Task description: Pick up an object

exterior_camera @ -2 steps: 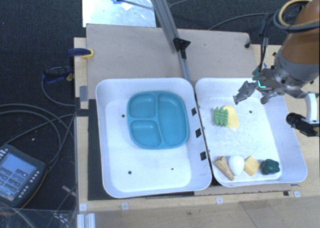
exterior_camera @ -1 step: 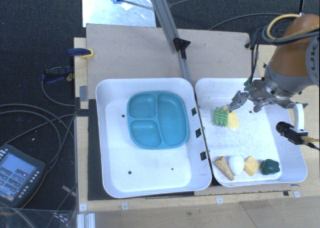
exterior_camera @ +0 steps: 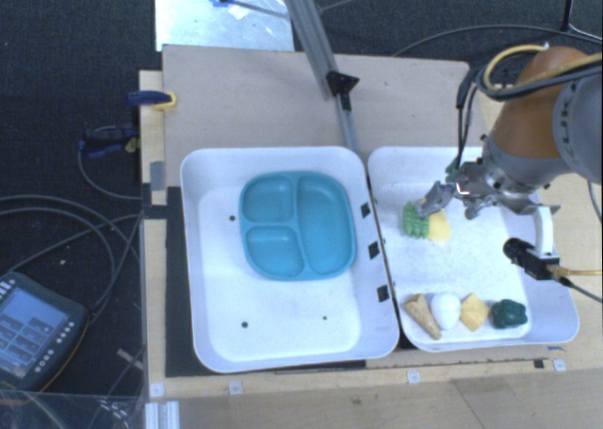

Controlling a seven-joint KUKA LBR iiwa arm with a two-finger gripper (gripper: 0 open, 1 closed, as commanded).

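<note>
My hand sits in the right bin, just beside the green-and-yellow toy; finger spread cannot be determined. Four small toys line that bin's near wall. The blue divided plate lies in the left bin.

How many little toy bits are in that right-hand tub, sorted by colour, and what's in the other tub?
Right bin:
Green: 2 – light green piece, dark green piece
Yellow: 2 – yellow piece, yellow wedge
White: 1 – white egg shape
Tan: 1 – cone
Left bin:
Blue: 1 – divided plate
Total: 7
</note>
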